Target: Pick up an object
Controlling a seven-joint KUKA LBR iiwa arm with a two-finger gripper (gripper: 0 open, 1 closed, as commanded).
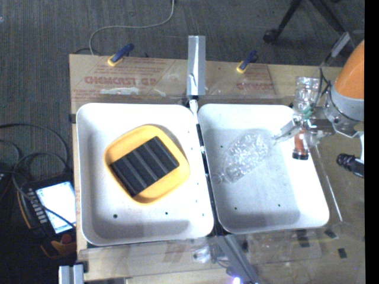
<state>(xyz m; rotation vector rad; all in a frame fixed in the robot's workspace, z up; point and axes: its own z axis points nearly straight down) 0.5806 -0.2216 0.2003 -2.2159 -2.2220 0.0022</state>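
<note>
- Right now the arm is hanging at the right edge of the right bin, w/ the hand sitting over the rim near the far right corner.
- Can't tell how the hand is set; too small & cluttered, and nothing is visibly caught in it.
- Two candidates are lying in the bins: a clear crinkly plastic thing mid right bin, near the hand but apart from it; a yellow tray w/ black ribbed insert is filling the middle of the left bin, well apart.
- Step, as I'm reading it: approach/reach phase, grasp not yet made.
- Next move is calling for a shift left & down onto the clear plastic thing, centring on its bulk; it's looking flimsy & see-through, so it could crumple or slip.
- Both bins are resting on the surface.
</note>
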